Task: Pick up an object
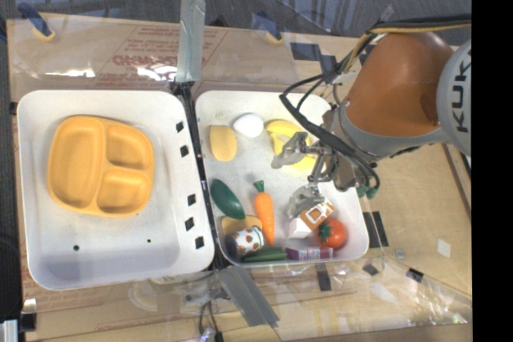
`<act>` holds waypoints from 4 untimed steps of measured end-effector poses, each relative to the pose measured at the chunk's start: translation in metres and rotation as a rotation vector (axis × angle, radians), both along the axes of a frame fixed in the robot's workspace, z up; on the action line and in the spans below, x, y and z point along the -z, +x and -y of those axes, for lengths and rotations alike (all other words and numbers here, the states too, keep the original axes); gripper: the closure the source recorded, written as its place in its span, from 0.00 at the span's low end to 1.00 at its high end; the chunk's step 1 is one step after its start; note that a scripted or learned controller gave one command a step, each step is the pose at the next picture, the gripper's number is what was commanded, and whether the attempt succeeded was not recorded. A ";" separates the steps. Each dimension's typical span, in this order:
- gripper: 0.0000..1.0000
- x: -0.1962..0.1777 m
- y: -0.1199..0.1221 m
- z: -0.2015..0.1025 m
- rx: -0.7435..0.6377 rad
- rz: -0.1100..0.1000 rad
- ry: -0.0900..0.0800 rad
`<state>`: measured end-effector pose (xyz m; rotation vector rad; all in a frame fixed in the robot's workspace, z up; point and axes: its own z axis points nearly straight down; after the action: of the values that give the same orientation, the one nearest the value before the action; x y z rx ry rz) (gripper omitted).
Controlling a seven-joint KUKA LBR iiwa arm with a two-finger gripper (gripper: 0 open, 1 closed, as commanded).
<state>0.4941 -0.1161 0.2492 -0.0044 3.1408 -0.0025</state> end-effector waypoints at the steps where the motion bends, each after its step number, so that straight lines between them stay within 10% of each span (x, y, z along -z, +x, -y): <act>1: 0.00 0.114 0.013 -0.011 -0.229 -0.001 0.003; 2: 0.00 0.145 0.020 -0.019 -0.224 0.046 -0.011; 4: 0.00 0.156 0.032 -0.024 0.041 0.004 0.001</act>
<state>0.5266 -0.0925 0.0933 0.0593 3.1362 -0.0005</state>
